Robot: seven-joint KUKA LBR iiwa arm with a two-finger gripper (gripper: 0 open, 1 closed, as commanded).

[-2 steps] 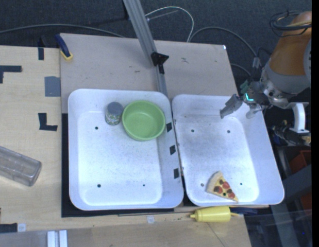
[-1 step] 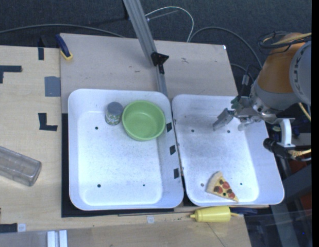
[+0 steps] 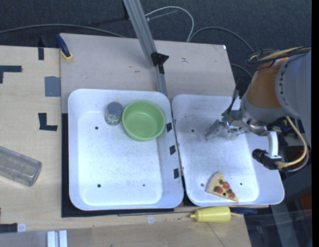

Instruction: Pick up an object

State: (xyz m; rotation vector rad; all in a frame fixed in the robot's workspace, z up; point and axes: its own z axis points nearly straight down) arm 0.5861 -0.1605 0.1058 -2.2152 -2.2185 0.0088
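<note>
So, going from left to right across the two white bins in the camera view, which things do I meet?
Small grey can → green plastic bowl → gripper over the right bin → toy pizza slice.

A pale wooden bench [image 3: 25, 112] is seen across the frame. Two white bins are set on it side by side: left bin [image 3: 77, 189], right bin [image 3: 192, 104]. A clear plastic container [image 3: 14, 164] lies at left, a yellow bottle [image 3: 213, 214] at lower centre.
</note>
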